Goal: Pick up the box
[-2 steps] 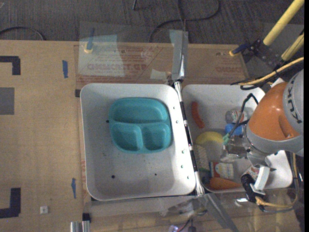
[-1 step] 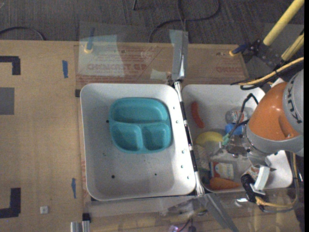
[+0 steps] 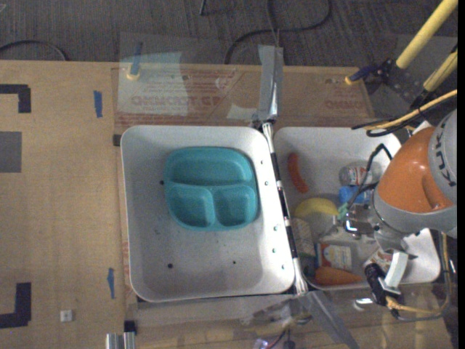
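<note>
The box (image 3: 336,255) is small, with a white and orange face, and lies flat near the front of the right bin (image 3: 320,147). My gripper (image 3: 354,225) hangs under the grey wrist and orange band, just above and behind the box's far edge. The arm hides most of it. Nothing shows between it and the box, and I cannot tell whether it touches the box.
Around the box lie a yellow ball-like fruit (image 3: 316,209), an orange carrot (image 3: 337,275), a red sausage shape (image 3: 296,173), a can (image 3: 353,173) and a blue item (image 3: 352,195). The left bin (image 3: 145,217) holds a teal divided plate (image 3: 211,187).
</note>
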Robot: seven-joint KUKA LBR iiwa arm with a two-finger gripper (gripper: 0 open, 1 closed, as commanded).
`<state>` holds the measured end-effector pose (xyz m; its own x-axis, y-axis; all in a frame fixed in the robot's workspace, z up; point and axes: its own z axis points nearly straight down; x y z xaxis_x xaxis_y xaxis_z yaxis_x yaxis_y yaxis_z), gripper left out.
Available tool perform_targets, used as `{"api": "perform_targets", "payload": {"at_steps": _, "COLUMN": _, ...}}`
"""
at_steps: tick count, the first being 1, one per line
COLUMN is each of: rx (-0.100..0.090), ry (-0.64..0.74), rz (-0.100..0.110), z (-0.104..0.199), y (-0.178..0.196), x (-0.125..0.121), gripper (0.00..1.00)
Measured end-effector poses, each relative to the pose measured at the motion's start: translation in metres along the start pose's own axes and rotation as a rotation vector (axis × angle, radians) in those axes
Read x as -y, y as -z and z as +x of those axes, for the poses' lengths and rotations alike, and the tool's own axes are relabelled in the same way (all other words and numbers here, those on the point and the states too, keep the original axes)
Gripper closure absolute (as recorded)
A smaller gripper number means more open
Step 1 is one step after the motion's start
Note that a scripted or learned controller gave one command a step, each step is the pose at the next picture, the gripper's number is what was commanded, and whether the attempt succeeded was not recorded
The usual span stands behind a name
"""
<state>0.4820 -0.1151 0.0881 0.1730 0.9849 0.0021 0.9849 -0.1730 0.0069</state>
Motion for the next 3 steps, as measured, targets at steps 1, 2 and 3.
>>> {"api": "perform_targets", "payload": {"at_steps": 1, "rx": 0.001, "ry": 0.244, "rz": 0.006, "z": 0.032, "y": 0.096, "x": -0.017, "gripper": 0.0}}
{"api": "perform_targets", "payload": {"at_steps": 2, "rx": 0.005, "ry": 0.134, "rz": -0.004, "z": 0.009, "y": 0.009, "x": -0.001, "gripper": 0.0}}
{"api": "perform_targets", "payload": {"at_steps": 3, "rx": 0.005, "ry": 0.131, "rz": -0.004, "z": 0.007, "y": 0.018, "x": -0.001, "gripper": 1.0}}
